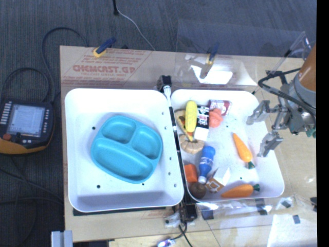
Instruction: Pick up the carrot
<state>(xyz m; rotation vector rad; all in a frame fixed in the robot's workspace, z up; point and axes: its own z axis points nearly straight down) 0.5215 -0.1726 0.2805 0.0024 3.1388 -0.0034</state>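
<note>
Over the right bin's (267, 187) far-right rim, the gripper (263, 128) hangs with its fingers spread wide and nothing between them. Two carrots lie in this bin. The nearer carrot (241, 148) rests just left of the gripper, apart from it, its long axis running diagonally from upper left to lower right, green stem toward the lower right. The second carrot (238, 191) lies near the front wall, almost horizontal. The next move likely requires a short shift left and a wrist turn so the fingers close across the nearer carrot's width.
</note>
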